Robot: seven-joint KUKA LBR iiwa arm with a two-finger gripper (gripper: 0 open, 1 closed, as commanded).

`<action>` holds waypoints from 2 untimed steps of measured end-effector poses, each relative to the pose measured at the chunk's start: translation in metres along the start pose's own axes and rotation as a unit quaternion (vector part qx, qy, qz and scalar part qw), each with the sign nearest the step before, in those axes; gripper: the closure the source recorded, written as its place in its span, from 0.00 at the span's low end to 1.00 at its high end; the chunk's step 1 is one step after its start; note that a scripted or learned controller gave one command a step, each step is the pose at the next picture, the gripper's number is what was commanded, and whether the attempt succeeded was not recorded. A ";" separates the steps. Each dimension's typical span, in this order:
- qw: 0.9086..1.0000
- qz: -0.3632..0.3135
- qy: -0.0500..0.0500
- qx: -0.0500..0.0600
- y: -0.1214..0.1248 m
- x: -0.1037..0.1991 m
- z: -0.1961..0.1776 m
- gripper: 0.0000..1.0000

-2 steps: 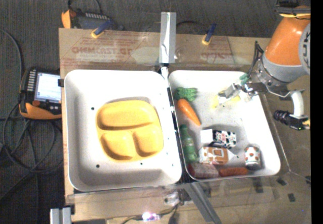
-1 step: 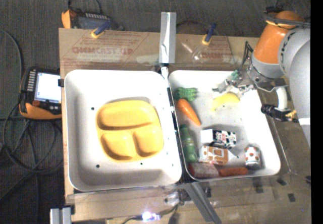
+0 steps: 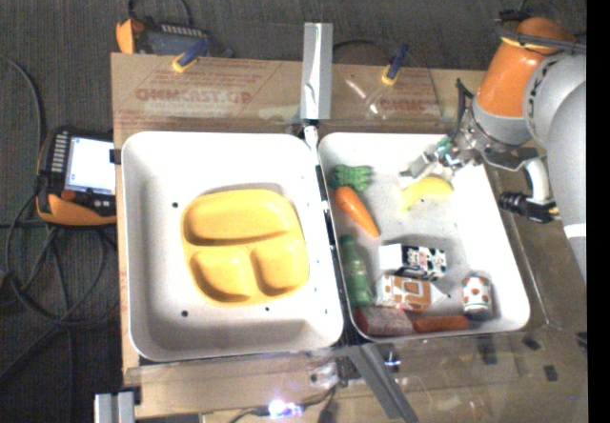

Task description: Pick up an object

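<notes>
i'm on the approach: my claw (image 3: 431, 164) hovers at the lemon's (image 3: 428, 189) twelve o'clock, its spread i cannot tell. next, descend squarely onto it.

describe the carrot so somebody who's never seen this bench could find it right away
Look in the right white bin, along its left side near the top. The carrot lies there at a slant, leafy green top pointing up-left. It is the one bright orange tapered thing, just above the dark green cucumber.

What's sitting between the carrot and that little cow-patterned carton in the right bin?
Nothing: in the camera view, the stretch of white bin floor between the carrot and the cow-patterned carton is bare.
</notes>
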State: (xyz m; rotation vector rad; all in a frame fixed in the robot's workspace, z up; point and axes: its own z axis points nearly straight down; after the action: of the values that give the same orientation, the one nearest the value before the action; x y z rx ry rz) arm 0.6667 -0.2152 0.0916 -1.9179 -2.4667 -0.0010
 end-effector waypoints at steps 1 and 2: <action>0.999 -0.038 -0.005 -0.005 -0.006 0.001 0.000 0.00; 0.999 -0.039 -0.010 -0.008 -0.006 -0.001 -0.004 1.00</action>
State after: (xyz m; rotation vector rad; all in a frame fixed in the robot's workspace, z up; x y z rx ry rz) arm 0.6613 -0.2172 0.0960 -1.8362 -2.5593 -0.0042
